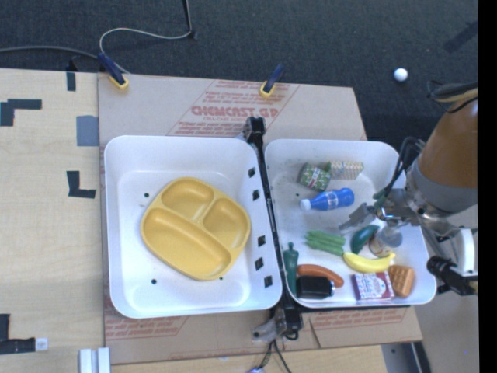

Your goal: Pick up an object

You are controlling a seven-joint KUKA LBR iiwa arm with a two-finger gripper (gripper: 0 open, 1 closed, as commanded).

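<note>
The right bin (404, 298) holds a clutter of small things: a blue bottle (328, 200) near its middle, a green can (314, 176) toward the far edge, a banana (368, 262), a red box (373, 287) and an orange piece (402, 280) at the near right corner, and a sausage (318, 272) above a black item (314, 287) along the near edge. The gripper (371, 222) hangs low just beside the banana, between it and the bottle; whether it is apart or together I cannot tell. The left bin (124, 208) carries a yellow divided plate (196, 228). Both sit on brown cardboard (225, 111) over a wooden bench (39, 231), dark carpet (311, 22) beyond.
</note>
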